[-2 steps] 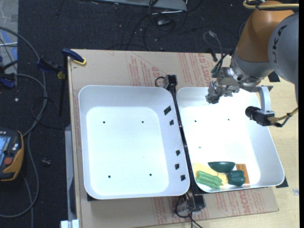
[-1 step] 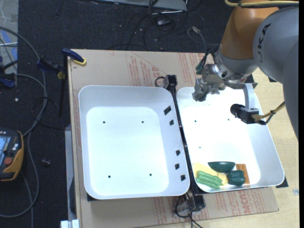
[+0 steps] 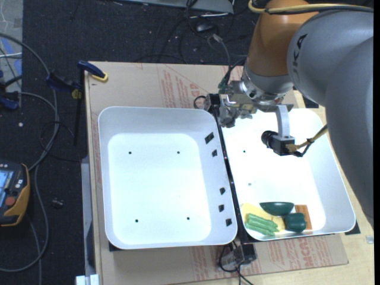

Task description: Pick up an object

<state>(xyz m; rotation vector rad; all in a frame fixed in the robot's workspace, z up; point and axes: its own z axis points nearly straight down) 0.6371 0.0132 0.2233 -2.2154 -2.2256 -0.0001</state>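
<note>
Across the upper right, the bulky grey arm (image 3: 332, 52), reaching in from the right, with its orange band (image 3: 273, 34) just above the wrist. Under everything, a tan counter (image 3: 154, 79) with red print on it, set on dark floor strewn with cables. On the counter, two shallow white bins side by side, touching along their inner edges: the left bin (image 3: 155, 177), with four small dark dots on its floor, and the right bin (image 3: 285, 183), partly covered by the arm at its far and right sides. At the wrist, the tool (image 3: 228, 116), poised over the far left corner of the right bin, close to the seam between the two bins; cannot tell whether apart or together, and nothing seen clamped in it. Just to its right, a small black cylinder (image 3: 274, 140) hanging on a grey bracket, with a yellow cable running off it. In the near corner of the right bin, well apart from the tool, a cluster of small things packed together: a dark green bowl shape (image 3: 277, 207), a light green ribbed piece (image 3: 261, 224) in front of it, a green block (image 3: 295, 222) to the right, a flat yellow piece (image 3: 252, 210) beneath, and an orange-brown piece (image 3: 302, 209) behind the block. At the counter's far left corner, a blue and yellow clamp (image 3: 92, 71).
</note>
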